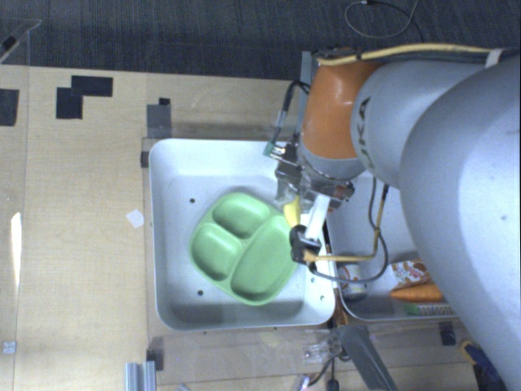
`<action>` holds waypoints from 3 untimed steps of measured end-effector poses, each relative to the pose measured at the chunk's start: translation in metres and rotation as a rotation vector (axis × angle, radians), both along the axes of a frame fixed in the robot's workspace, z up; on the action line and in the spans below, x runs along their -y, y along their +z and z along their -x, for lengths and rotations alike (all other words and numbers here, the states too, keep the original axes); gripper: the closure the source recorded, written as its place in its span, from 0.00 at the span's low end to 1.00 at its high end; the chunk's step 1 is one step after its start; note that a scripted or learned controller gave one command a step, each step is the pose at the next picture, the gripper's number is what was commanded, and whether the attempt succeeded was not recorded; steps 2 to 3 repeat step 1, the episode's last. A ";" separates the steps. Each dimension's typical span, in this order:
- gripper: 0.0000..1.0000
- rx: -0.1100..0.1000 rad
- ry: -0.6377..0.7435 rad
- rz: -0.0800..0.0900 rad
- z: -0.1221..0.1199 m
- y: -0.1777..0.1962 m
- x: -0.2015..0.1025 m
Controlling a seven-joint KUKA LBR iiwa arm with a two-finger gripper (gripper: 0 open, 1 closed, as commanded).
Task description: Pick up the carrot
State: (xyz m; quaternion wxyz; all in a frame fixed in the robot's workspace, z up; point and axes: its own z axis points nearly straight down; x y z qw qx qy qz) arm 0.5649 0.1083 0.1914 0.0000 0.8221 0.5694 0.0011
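- My pincer (287,192) hangs over the left bin (175,218), at the right rim of the green divided plate (244,247). From this view I cannot tell whether it is released or clenched, and nothing shows as held in it.
- The carrot (417,293) lies in the right bin (383,309), near that bin's front wall. It lies lengthwise along the wall and is partly hidden under my own arm.
- I judge the carrot light, stiff and smooth-skinned. It tapers and is likely to roll, so I would close across its thicker middle, square to its length, not at the thin tip.
- A printed packet (404,272) lies just behind the carrot, touching or nearly so, which leaves little room on that side.
- The front wall is close on the other side, so there is little room there either.
- The 2 bins' walls meet between my pincer and the carrot, so I would need to lift clear before crossing.
- A small yellow thing (291,213) sits just under my pincer by the plate. I cannot tell what it is.
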 end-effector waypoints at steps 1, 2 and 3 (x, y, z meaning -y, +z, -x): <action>1.00 0.008 -0.081 -0.001 -0.070 -0.095 -0.051; 1.00 0.008 -0.081 -0.001 -0.070 -0.095 -0.051; 1.00 0.008 -0.081 -0.001 -0.070 -0.095 -0.051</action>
